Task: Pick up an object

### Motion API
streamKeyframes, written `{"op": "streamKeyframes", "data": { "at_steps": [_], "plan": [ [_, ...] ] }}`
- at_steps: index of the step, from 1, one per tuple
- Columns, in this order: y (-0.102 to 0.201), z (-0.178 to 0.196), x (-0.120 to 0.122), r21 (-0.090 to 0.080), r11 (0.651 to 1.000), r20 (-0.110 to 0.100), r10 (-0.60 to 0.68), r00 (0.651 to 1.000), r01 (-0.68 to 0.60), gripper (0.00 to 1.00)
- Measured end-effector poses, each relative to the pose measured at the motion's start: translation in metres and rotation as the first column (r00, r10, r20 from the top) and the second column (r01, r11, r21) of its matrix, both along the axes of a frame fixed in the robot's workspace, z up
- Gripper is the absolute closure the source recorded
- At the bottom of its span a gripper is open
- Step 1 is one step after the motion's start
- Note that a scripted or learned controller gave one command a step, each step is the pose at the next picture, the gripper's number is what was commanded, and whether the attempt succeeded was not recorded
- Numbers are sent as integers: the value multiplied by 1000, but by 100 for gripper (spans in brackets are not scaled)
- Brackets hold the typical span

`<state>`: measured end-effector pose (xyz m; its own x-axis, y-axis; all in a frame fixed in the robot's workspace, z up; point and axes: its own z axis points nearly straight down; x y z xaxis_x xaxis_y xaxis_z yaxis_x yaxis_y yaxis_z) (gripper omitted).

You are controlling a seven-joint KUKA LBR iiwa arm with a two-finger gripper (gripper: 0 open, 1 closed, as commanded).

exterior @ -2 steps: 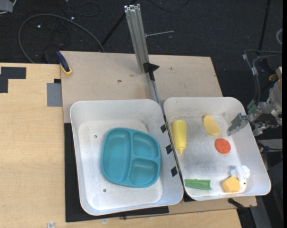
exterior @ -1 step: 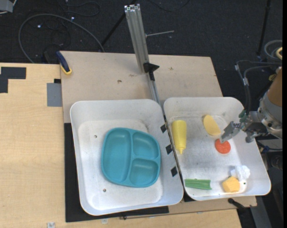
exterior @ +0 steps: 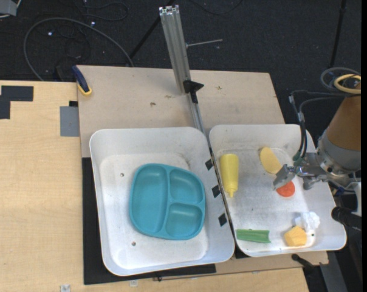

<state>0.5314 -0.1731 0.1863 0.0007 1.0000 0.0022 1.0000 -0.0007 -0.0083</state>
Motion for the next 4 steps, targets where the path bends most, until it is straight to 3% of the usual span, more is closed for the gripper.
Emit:
{"op": "streamKeyframes", "data": {
  "at_steps": [1, 2, 4],
  "plan": [
    [7, -46, -4, 1, 1000, 0, 0, 1000, 0, 0],
    [5, -33, -3, -1, 1000, 3, -4, 1000, 4, 100],
    [2, 93, 4, -4, 1000, 13, 3, 1000, -3, 100]
  ]
}}
